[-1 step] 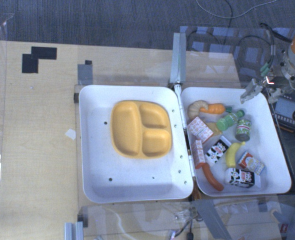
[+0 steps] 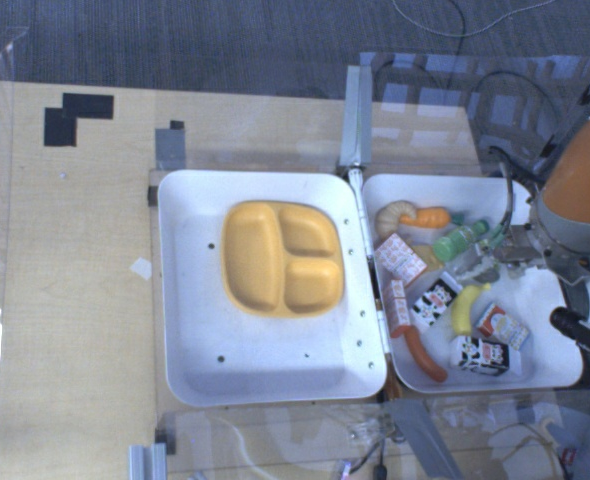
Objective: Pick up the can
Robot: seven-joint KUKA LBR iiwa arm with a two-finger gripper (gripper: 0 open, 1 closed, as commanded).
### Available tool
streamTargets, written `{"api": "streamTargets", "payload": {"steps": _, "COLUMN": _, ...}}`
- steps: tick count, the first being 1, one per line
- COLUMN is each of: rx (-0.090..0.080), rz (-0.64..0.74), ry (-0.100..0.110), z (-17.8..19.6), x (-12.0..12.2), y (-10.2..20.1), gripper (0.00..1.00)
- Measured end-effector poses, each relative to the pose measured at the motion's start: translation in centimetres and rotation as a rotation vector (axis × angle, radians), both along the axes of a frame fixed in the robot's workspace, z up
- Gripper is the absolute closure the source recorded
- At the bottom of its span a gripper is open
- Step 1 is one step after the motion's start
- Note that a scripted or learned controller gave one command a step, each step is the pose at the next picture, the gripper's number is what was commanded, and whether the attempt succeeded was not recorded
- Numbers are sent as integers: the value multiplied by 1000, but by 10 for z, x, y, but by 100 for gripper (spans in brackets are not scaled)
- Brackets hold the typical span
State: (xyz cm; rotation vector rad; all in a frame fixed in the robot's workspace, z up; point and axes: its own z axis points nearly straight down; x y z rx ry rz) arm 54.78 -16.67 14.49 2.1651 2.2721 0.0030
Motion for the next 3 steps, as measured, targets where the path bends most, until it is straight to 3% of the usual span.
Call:
{"api": "streamTargets", "payload": {"steps": 1, "rx": 0, "rz": -26, "ry": -9, "z": -56, "x": 44, "y": -37, "gripper": 0}}
{"api": "streamTargets", "payload": {"steps": 2, "rx": -3, "rz": -24, "ry": -16, "z": -43, "x": 46, "y": -38, "gripper": 100}}
{"api": "streamTargets", "payload": {"steps": 3, "rx": -2, "rz": -123, "ry": -10, "z": -54, "x": 43, "y": -25, "gripper": 100}}
